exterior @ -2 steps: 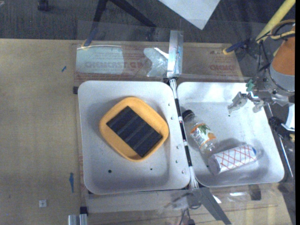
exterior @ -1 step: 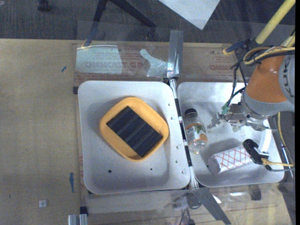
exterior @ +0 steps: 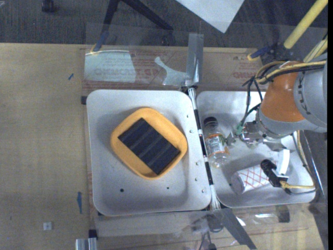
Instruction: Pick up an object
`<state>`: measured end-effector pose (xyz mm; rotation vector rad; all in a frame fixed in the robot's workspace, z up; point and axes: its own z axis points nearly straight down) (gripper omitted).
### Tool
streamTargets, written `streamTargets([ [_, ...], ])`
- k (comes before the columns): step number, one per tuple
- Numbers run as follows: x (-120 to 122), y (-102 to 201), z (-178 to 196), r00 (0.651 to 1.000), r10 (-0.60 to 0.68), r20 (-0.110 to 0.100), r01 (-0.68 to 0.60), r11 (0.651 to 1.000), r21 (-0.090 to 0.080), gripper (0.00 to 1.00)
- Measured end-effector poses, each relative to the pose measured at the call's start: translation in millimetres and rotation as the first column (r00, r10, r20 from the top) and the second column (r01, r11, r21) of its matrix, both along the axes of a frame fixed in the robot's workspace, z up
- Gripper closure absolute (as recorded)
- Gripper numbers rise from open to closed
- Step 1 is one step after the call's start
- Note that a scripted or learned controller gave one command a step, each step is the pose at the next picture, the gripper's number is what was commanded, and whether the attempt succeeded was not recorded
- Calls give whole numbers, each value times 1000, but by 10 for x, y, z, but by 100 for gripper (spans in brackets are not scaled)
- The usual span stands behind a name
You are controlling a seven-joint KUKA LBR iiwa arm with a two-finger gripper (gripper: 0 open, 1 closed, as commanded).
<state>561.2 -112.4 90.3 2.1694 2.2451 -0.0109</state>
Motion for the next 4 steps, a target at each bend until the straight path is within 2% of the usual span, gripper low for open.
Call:
streamTargets([
  [1,-257,-748,356,999,52,-7,-52,998,17,0],
  [2,-349,-110,33,955,298,-6,-298,955,15,0],
  [3,212,-489,-20,998,63,-1,-63,998,15,0],
  [4,677,101,-14,982,187,1,-187,982,11,0],
])
